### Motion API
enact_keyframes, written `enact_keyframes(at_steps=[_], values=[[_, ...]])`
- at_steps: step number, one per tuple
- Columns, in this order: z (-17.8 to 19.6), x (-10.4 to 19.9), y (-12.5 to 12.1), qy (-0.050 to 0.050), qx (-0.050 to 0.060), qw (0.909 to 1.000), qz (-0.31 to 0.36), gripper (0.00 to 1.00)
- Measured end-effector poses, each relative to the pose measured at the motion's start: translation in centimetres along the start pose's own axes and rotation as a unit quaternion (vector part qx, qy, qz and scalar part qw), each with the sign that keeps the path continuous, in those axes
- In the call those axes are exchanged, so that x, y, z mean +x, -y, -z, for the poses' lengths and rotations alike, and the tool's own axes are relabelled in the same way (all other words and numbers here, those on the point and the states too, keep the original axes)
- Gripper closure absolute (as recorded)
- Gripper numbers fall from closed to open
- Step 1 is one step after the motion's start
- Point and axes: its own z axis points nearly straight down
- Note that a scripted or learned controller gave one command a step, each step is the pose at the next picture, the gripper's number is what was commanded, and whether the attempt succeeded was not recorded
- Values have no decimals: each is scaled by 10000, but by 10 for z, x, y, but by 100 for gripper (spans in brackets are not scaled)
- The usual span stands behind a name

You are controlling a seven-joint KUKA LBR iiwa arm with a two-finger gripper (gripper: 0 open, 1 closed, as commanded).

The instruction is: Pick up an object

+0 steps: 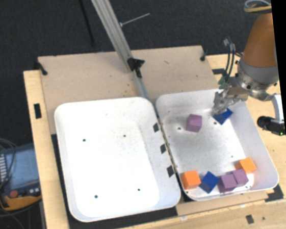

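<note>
Gripper: over right bin, far side, closed on blue cube. Purple cube just left of it; other blocks at near wall.

The arm enters from the right edge of the camera view, its orange band uppermost and the grey wrist section below it, slanting down and to the left. Cables run along the wrist's left side. The gripper hangs at the end of the wrist, pointing downward over the upper right part of the right-hand bin. Its fingers are closed on a small blue block that shows just beneath the fingertips.
</note>
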Motion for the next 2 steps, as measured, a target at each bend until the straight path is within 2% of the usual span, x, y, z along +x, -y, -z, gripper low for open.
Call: enact_keyframes(at_steps=[1,2], values=[[13,54,-7,-13,16,10000,20,100],[8,109,-6,-11,35,10000,15,100]])
